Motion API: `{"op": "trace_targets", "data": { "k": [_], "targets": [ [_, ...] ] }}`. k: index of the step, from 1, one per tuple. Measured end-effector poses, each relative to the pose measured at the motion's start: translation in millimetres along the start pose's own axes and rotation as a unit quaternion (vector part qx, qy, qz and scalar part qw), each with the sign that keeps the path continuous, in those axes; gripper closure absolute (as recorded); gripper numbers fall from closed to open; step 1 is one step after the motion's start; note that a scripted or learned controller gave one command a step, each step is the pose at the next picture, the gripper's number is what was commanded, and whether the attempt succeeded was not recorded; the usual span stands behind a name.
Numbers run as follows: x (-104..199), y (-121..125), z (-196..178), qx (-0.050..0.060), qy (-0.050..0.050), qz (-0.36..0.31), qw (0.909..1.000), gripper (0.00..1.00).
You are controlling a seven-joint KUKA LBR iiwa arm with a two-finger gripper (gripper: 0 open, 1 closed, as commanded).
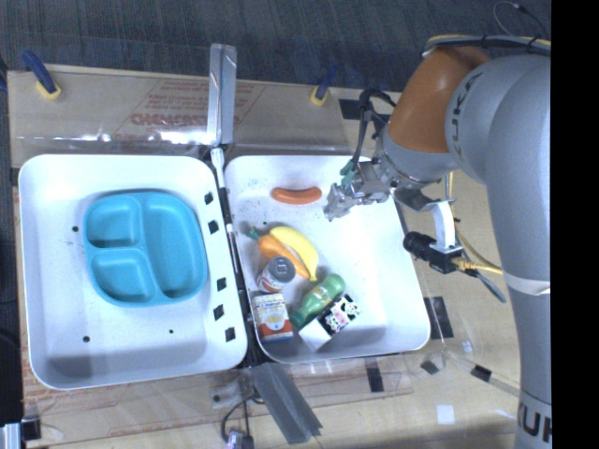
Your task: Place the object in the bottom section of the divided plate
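blue divided plate (145, 247), three sections, rounded corners, in left bin (37, 344)

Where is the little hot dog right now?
The hot dog lies near the far edge of the right bin, just left of the tool and above the banana.
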State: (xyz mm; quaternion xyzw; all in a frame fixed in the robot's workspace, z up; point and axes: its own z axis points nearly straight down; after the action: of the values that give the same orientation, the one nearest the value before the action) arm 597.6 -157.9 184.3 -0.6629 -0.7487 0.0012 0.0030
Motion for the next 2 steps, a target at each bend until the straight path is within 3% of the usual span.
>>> {"op": "trace_targets", "data": {
  "k": [1, 2],
  "targets": [
    [99.8, 71.6, -59.7, -0.002, -0.001, 0.043, 0.9991, 1.0],
    [23.3, 2.1, 71.7, -0.003, -0.003, -0.208, 0.978, 1.0]
  ]
}}
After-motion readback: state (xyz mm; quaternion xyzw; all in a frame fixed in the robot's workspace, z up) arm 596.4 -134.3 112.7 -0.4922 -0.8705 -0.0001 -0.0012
